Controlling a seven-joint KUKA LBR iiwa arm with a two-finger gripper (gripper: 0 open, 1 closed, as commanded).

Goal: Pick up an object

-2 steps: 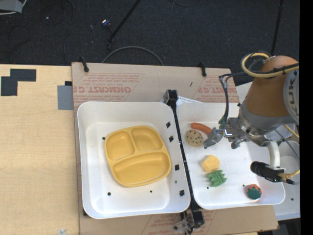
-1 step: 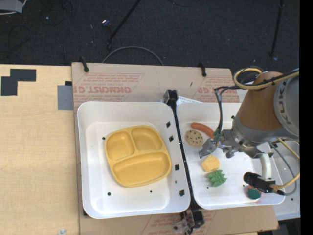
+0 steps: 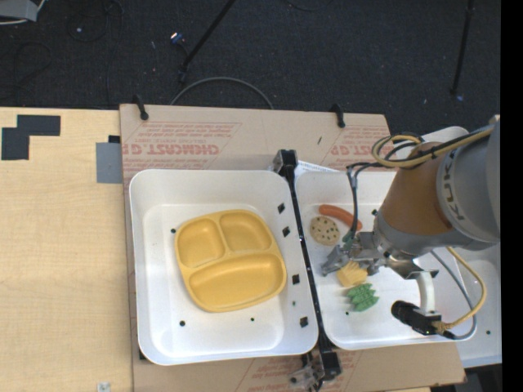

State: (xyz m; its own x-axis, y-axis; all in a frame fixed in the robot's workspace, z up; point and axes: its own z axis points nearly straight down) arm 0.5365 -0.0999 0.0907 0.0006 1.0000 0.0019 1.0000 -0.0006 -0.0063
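A yellow toy block point(image 3: 352, 275) lies in the right bin point(image 3: 490, 333), green toy point(image 3: 361, 297) at its five o'clock. The gripper point(image 3: 341, 260) hovers at its eleven o'clock, grip state unclear; a centred, vertical descent looks wisest.

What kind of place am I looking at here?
Probably a robotics lab: a grey arm with trailing cables reaches over two white bins, one holding a yellow divided tray, the other toy food.

Dark carpeted floor point(image 3: 343, 47) strewn with black cables point(image 3: 212, 23); pale wooden bench point(image 3: 57, 260) below, cardboard sheet point(image 3: 245, 137) on it
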